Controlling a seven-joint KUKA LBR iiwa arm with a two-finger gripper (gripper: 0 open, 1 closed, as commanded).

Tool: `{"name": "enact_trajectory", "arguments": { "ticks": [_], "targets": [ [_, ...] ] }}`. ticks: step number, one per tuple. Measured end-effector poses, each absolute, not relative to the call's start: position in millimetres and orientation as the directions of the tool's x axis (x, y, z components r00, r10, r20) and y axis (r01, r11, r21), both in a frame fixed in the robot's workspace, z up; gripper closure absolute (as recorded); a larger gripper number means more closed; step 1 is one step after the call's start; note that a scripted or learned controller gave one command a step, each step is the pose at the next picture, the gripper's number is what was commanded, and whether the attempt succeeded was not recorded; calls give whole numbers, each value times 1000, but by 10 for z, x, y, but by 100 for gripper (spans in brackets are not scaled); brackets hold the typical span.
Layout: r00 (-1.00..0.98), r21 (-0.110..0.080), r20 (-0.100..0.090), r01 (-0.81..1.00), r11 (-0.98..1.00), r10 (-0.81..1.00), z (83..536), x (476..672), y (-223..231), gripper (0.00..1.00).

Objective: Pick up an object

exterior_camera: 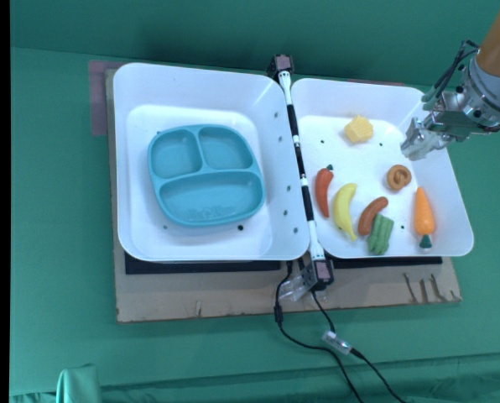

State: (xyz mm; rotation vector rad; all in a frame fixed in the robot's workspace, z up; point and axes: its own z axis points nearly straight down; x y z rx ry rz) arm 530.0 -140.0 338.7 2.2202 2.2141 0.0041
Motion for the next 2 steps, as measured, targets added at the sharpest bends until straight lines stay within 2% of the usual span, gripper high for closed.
{"name": "enact_trajectory", "arguments": {
  "ticks": [1,2],
  "targets": [
    [3,6,-3,1000,-3,1000,3387,5299,-1401,0],
    [5,4,-3,1000,-5,1000,2540,5014,-1747,0]
  ]
}}
